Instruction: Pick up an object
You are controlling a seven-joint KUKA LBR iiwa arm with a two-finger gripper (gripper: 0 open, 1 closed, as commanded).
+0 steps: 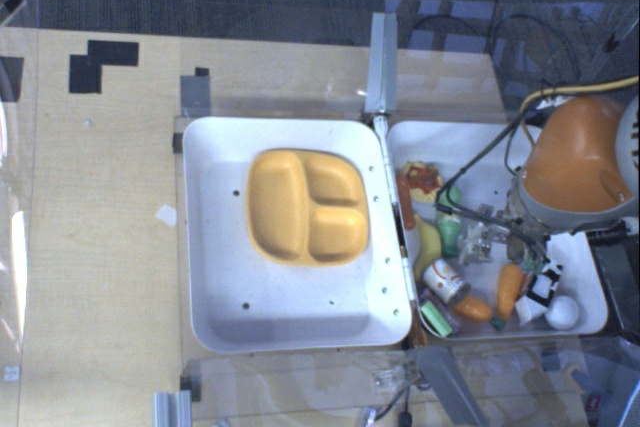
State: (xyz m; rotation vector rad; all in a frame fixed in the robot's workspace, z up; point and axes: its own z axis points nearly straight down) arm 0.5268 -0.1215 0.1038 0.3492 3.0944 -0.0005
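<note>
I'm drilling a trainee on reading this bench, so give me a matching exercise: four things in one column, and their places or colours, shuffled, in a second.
Things:
1. yellow moulded tray with three compartments
2. white plastic ball
3. orange plastic carrot
4. small tin can with a white label

Descriptions:
A. right bin's near right corner
B. lying alone in the left bin
C. upright-looking, just left of the black-and-white item
D. on its side, below the yellow banana

Pairs: 1-B, 2-A, 3-C, 4-D
</note>
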